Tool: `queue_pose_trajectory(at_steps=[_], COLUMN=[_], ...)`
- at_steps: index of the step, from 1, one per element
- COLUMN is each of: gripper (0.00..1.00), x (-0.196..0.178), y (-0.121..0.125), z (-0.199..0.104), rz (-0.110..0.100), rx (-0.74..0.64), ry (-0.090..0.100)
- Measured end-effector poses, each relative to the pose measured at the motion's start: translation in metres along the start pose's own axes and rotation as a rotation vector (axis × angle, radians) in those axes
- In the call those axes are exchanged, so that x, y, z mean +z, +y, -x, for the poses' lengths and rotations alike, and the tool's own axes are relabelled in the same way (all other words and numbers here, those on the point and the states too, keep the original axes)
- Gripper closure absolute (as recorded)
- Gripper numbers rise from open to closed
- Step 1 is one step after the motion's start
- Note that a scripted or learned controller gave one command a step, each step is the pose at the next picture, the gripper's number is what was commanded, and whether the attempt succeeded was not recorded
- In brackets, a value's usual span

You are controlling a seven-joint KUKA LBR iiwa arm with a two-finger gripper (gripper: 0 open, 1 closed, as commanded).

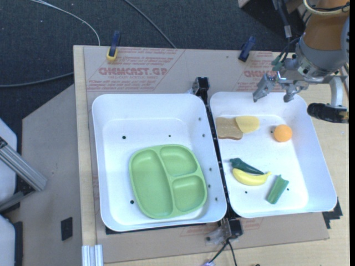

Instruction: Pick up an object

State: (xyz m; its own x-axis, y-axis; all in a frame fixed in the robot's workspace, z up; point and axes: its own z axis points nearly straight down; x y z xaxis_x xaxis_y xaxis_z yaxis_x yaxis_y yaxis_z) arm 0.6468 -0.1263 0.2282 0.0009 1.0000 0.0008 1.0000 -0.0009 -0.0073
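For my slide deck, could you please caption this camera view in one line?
Open hand hovering over the right bin's far edge, above toy foods; green divided plate in the left bin.

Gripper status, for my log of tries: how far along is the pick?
Done: nothing is lifted yet. In hand: the open two-finger gripper hangs over the far rim of the right white bin, with nothing between its fingers. Left: lower onto an item, perhaps the round orange ball, close and lift.
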Motion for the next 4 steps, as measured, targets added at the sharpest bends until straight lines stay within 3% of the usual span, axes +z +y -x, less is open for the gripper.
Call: queue_pose_trajectory(at_steps=[1,2,4], gripper=[0.0,0.0,0.0], x=[-0.003,0.06,0.142], y=[0.001,0.005,0.009], z=[0.0,-0.004,-0.012], rz=[0.005,-0.001,0.007], rx=[-0.001,-0.002,-0.001], ry=[-0.001,0.0,0.0])
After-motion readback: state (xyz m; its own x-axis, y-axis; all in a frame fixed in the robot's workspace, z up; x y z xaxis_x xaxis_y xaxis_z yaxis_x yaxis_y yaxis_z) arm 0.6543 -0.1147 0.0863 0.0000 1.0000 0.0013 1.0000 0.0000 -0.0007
